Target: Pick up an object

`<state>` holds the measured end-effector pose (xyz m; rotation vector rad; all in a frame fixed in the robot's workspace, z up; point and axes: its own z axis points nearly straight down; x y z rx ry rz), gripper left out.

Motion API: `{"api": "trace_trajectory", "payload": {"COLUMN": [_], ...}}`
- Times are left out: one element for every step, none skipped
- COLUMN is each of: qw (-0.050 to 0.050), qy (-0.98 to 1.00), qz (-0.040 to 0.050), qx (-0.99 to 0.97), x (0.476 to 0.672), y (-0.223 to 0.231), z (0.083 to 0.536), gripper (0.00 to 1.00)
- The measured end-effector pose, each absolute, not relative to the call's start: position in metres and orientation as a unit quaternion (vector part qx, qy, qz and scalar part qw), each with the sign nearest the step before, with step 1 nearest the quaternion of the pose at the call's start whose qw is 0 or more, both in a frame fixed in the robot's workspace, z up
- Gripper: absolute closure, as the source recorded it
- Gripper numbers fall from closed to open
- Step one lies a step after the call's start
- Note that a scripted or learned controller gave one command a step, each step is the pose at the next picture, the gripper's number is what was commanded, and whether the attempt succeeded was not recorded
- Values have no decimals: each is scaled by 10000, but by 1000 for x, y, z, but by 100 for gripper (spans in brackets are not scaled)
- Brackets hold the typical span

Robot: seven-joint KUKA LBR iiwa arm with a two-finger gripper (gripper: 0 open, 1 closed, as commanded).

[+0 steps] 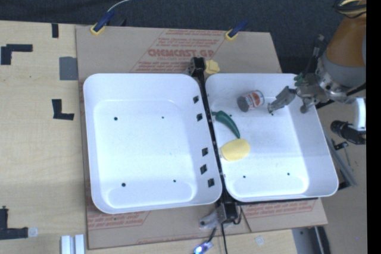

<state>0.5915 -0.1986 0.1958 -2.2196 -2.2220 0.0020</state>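
The cardboard sheet (178, 50) under both bins reads "CHEMCAST GP" in red. My tool (284, 99) hangs over the right bin's (309, 187) far side, holding nothing; whether it's open I cannot tell. A small can (250, 100) lies on its side just left of it, long axis running left-right. Nearer the divider sit a green pepper (227, 121), slanting down-right, and a yellow lump (235, 150)
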Motion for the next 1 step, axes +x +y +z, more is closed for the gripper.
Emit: {"api": "trace_trajectory", "payload": {"qw": [22], "qy": [-7122], "qz": [-10], "qx": [-7020], "x": [604], "y": [-56], "z": [183], "gripper": [0]}}
